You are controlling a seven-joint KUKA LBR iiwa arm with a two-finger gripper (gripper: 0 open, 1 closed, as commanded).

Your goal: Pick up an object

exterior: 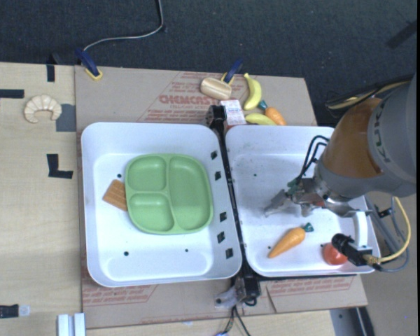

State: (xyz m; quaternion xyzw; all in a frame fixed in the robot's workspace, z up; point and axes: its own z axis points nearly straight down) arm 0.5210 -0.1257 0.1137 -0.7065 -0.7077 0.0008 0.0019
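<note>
Wooden surface under cardboard, dark carpet behind. Far left: croissant outside the bins. Left bin: green divided plate, brown piece tucked at its left edge. Behind the bins: bread roll, bananas. Right bin: toy carrot lying free near the front wall, red object at the front right corner. Jaws spread apart, empty, just above the carrot. Nothing lifted yet; grasp apparently pending. Arm entering from the right, wrist bent low into the bin.
</note>
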